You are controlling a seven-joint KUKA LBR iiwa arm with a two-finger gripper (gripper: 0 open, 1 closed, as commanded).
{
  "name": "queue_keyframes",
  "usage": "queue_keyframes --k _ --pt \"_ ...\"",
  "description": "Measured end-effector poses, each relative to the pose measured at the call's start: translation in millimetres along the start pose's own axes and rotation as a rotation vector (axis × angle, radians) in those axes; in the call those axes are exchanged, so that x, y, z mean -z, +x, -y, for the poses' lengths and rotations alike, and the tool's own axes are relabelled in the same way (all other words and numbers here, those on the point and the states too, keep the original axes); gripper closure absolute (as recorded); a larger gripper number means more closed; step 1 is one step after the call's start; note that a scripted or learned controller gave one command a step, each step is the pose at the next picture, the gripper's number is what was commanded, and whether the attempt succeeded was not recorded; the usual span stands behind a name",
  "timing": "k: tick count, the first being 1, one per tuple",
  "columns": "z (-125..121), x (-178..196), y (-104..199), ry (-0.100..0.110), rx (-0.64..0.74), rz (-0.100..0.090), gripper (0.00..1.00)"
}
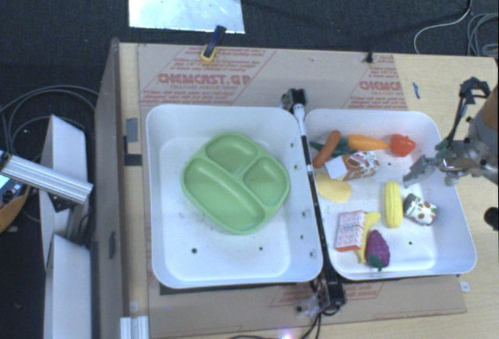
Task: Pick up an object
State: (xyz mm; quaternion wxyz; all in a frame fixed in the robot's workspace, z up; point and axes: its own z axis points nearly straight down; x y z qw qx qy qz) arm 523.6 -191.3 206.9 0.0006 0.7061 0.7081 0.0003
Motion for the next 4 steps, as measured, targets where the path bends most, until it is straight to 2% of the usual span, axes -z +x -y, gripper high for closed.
queue_keyframes --k 1,2,3,4 --pt "7.6 -117.2 5.4 0.008 -0.001 -0.003 0.00" --pt "4.9 -100.4 4.0 -0.002 -0.001 0.001 1.00" --pt "7.2 -58.7 72.8 -0.003 0.008 -0.003 1.00" --pt "-36.9 20.5 141.4 -0.010 0.010 -0.001 1.00"
